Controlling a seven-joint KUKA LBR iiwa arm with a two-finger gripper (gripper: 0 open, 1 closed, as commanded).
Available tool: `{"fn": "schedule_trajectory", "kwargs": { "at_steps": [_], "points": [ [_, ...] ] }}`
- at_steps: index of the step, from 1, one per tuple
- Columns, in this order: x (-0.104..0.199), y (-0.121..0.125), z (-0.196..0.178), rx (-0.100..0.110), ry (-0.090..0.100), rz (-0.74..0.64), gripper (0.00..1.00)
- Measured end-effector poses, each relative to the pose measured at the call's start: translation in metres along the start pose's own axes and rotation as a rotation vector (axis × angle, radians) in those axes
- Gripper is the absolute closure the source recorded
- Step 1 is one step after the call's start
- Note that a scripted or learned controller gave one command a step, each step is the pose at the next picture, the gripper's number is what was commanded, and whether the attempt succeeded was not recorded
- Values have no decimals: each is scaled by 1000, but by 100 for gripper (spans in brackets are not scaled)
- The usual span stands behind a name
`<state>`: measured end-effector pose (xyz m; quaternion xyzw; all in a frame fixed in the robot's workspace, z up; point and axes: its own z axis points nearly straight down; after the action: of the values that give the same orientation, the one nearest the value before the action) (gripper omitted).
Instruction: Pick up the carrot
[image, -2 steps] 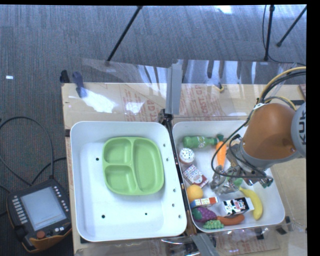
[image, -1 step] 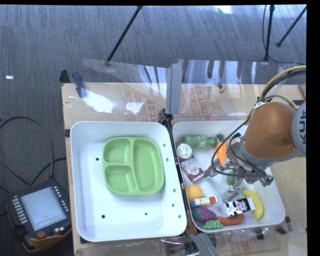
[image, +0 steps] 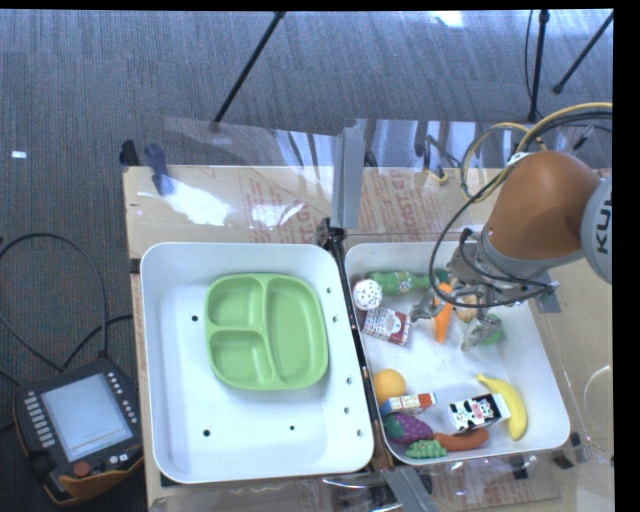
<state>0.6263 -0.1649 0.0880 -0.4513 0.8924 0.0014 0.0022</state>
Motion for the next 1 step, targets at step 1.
{"fn": "schedule_trajectory", "kwargs": {
  "at_steps": [1],
  "points": [
    [-1, 0, -10, 0, -6, 9, 100]
  ]
}}
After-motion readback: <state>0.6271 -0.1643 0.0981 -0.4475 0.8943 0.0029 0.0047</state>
